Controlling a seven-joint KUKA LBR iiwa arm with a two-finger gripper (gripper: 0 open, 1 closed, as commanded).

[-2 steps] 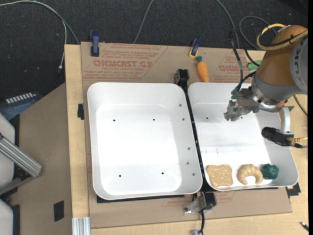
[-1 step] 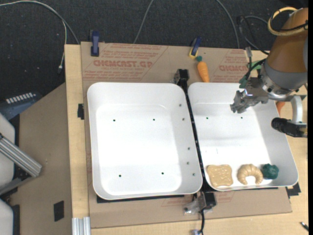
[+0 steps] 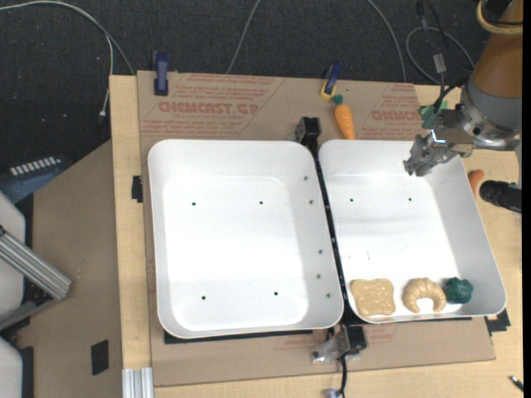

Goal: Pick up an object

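Observation:
My gripper [image 3: 414, 164] hangs over the far right part of the right bin [image 3: 398, 222], high above its floor, with nothing seen between its fingers. Along the near edge of that bin lie a tan waffle-like piece [image 3: 372, 296], a croissant [image 3: 423, 294] and a dark green lump [image 3: 457, 288], all well below the gripper in the view.
The left bin [image 3: 236, 230] sits beside the right one. An orange carrot [image 3: 344, 121] lies on the cardboard behind the bins, near a blue clamp [image 3: 331, 80]. A small orange thing [image 3: 475, 177] and a black thing [image 3: 504, 194] sit off the right bin's right rim.

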